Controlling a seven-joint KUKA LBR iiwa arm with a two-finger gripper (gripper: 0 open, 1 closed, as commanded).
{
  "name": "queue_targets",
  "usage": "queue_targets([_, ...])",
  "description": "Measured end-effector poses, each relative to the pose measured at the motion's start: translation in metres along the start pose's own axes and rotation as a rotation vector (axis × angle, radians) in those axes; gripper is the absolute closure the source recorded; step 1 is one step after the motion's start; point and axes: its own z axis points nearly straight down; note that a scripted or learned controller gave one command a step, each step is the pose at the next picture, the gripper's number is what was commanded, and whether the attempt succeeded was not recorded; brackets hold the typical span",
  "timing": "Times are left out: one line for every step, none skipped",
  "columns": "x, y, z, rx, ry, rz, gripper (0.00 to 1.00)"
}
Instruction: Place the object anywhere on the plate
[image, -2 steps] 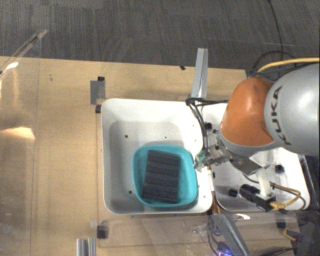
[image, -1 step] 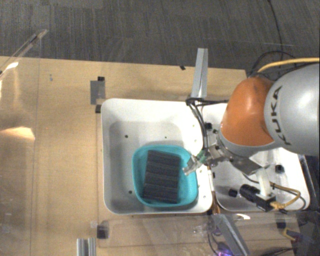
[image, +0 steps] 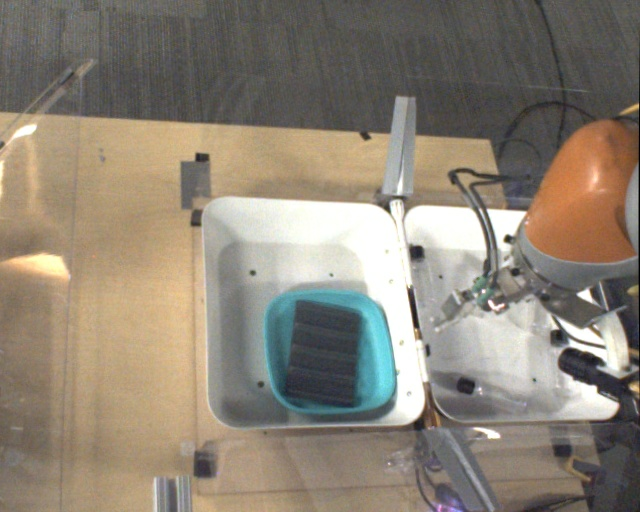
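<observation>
Now, line by line:
Gripper (image: 455, 308): low over the right bin (image: 520, 400), near its left wall; I cannot tell its state, nor anything held in it.
Object (image: 322, 352): a dark ridged block already lying on the teal plate (image: 378, 352).
Plate: in the left bin (image: 235, 300), toward its front.
Doing it well: judging from this, placement looks complete; lift straight up and stay away from the divider between bins.

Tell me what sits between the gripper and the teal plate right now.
In the camera view, the two bins' adjoining rims separate the gripper from the teal plate, with bare white floor on either side. A dark ridged block lies on the plate.
</observation>
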Motion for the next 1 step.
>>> queue_targets([0.0001, 0.0026, -0.0111, -0.006, -0.002, -0.005, 1.00])
